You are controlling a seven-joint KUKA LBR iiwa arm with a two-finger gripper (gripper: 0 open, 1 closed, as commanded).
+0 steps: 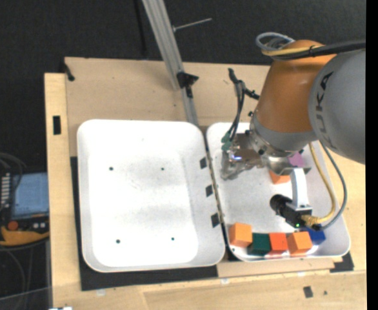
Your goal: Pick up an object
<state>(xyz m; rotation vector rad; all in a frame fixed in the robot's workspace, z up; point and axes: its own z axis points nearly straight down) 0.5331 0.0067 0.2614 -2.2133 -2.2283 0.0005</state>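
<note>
My gripper (231, 168) hangs over the left part of the right bin (253, 202), close to the wall shared with the left bin. Nothing shows between its fingers, and the view does not let me judge their spacing. Along the right bin's front edge stand an orange block (242, 234), a dark green block (261, 243), a second orange block (278, 241), a third orange block (300, 241) and a blue block (317, 235). Under the wrist, a pink piece (298, 160) and an orange piece (280, 177) peek out, partly hidden by the arm.
The left bin (144, 192) is a shallow white tray with bare floor. A metal pole (169, 50) slants up from the bins' far edge. The grey and orange arm (305, 102) covers the right bin's far half.
</note>
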